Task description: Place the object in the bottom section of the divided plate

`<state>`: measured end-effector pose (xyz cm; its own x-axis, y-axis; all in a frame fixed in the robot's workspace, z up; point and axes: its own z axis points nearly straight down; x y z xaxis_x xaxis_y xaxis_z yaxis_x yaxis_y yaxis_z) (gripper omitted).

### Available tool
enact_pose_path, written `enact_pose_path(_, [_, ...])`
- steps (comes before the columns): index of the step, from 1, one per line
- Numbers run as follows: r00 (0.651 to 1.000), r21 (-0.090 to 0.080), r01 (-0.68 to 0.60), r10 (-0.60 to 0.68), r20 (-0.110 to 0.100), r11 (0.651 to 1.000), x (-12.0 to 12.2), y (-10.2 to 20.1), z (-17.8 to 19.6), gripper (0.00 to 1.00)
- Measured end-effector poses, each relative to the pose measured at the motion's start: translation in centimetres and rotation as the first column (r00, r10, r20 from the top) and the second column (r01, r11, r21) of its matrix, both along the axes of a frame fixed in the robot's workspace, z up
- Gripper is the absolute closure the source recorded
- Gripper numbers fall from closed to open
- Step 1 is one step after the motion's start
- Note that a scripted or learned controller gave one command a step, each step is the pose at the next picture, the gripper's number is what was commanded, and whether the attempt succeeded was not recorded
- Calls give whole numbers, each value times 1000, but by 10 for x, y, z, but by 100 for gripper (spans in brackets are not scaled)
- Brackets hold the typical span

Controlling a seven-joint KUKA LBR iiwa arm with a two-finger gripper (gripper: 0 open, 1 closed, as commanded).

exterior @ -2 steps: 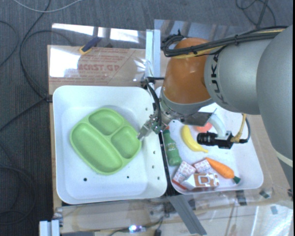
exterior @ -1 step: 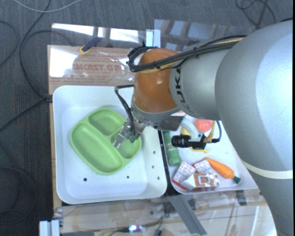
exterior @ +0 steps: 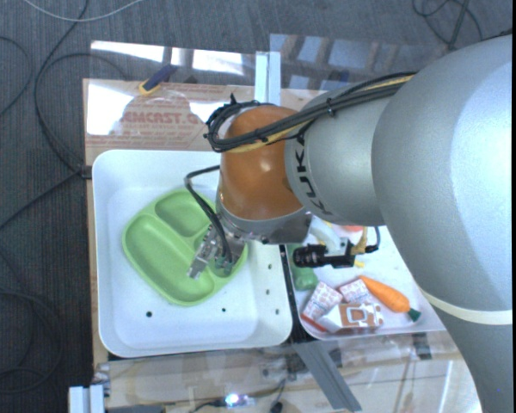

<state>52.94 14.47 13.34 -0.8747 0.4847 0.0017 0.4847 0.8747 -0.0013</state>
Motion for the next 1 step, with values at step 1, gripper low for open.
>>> enact_pose_path(1, [1000,0,-29,29,4,1000,52,90,141,100])
